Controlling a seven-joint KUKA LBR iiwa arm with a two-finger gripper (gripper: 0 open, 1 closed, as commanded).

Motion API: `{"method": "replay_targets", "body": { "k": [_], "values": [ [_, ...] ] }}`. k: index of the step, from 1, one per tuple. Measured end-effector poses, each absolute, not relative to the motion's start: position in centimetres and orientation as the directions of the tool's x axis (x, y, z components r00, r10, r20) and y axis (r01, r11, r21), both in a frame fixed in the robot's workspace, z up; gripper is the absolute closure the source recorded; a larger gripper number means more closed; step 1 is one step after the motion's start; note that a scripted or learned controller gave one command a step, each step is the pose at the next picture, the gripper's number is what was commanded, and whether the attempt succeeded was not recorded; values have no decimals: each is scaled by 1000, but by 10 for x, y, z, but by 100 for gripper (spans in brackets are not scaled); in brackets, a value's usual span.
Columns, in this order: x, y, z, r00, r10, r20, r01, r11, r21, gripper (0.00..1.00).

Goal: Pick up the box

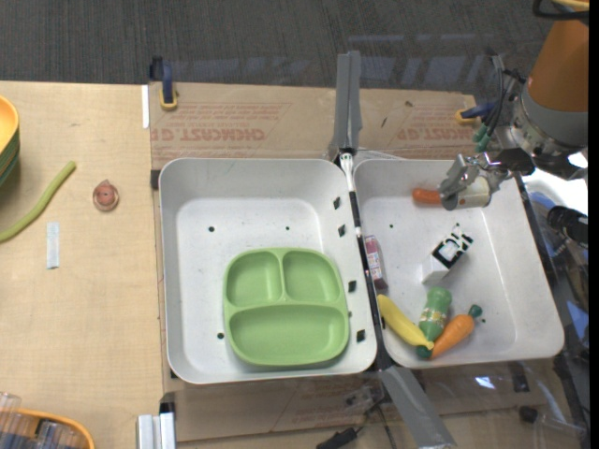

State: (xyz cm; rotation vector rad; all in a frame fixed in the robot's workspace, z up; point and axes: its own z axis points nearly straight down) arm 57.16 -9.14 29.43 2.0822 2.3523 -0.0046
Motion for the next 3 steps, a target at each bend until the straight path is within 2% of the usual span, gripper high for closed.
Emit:
{"method": "replay_targets", "body": {
  "k": [1, 2, 3],
  "values": [
    [572, -55, 222, -285, 959, 0, 959, 285, -3, 100],
    [537, -90, 348, -47, 999, -2, 999, 47, -2, 100],
    [516, -80, 281, -224, 975, 0, 975, 224, -4, 100]
  ]
}}
